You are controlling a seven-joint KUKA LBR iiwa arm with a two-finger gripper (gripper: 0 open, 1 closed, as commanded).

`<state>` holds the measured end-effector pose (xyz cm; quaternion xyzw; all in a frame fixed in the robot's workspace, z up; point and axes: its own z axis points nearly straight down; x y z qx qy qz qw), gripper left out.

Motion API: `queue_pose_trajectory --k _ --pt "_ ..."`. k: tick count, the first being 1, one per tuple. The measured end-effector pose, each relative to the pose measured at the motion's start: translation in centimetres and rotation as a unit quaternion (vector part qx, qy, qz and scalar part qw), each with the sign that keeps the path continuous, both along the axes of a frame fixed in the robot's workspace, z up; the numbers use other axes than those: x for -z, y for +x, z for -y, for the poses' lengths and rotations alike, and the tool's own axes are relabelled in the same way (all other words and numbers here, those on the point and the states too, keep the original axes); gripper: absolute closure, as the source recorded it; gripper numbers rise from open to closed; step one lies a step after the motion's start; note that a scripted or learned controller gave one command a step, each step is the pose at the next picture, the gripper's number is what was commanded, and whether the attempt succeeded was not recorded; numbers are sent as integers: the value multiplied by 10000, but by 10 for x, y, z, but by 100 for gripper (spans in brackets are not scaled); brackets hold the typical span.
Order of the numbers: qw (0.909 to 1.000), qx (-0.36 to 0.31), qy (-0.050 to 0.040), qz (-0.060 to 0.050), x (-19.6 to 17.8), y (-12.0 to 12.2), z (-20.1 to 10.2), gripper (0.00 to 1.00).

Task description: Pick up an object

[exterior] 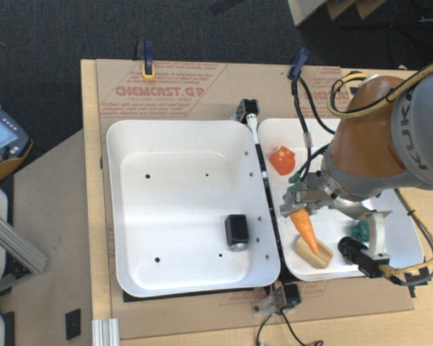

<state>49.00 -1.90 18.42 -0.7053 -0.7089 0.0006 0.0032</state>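
The left bin (130, 193) has wide bare floor around a black block (237, 231) near its right wall, while the right bin (404, 247) is crowded under the arm (379, 139). The gripper (297, 202) sits low by the right bin's left wall, at the top of the carrot (304, 227); whether it grips cannot be told. The carrot runs far-left to near-right, its near end on a tan piece (314, 254), with a red piece (282, 159) farther off.

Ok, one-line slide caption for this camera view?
Gripper at a carrot in the right bin; black object in the left bin.
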Motion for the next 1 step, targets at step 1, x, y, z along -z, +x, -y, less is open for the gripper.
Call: queue_pose_trajectory --k 1 --pt "10000 -32 4 41 -29 4 -95 100"
